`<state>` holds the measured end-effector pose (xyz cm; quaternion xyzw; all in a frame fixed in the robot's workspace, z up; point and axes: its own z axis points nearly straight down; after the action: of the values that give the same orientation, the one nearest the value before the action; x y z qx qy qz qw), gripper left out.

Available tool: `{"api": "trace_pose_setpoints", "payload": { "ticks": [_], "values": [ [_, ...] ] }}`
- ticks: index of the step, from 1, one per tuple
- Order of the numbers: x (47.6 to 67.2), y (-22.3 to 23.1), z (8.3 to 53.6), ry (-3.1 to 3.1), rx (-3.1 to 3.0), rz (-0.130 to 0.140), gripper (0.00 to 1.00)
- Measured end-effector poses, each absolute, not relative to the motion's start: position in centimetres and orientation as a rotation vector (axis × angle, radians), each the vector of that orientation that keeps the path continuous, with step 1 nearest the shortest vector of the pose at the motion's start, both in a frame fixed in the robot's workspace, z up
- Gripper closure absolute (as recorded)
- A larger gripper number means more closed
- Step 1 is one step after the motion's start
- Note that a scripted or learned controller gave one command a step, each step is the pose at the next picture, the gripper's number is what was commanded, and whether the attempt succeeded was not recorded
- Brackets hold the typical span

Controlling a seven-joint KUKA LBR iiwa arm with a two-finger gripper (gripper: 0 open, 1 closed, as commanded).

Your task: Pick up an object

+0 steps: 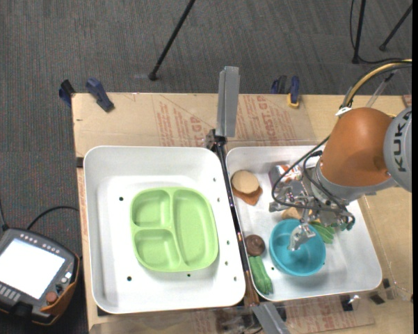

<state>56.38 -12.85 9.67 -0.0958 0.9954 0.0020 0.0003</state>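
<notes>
hovering low in the right bin (pixel 365 256), claw (pixel 300 239) hangs over the teal bowl (pixel 299 257); whether it is wide or narrow i cannot tell. left bin (pixel 104 186) holds a green divided tray (pixel 174 228). bun (pixel 245 182) lies far left of the bowl, brown disc (pixel 254 243) and green pickle (pixel 261 273) near left.

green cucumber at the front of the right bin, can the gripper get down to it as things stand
Probably yes. The green cucumber lies uncovered by the bin's front-left wall, beside the blue bowl. The gripper hangs over that bowl; wall and bowl leave little room.
</notes>
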Motion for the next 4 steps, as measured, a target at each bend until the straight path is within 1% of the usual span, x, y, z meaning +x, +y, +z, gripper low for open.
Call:
{"api": "trace_pose_setpoints", "payload": {
  "ticks": [1, 2, 3, 4],
  "values": [
    [50.6, -14.7, 8.9, 3.138, -0.066, 0.002, 0.00],
    [57.3, -11.8, 8.8, 3.117, 0.386, 0.003, 0.00],
    [59.3, -14.7, 8.8, 3.130, 0.247, 0.002, 0.00],
    [53.8, -15.6, 8.7, 3.134, 0.227, 0.002, 0.00]
  ]
}}
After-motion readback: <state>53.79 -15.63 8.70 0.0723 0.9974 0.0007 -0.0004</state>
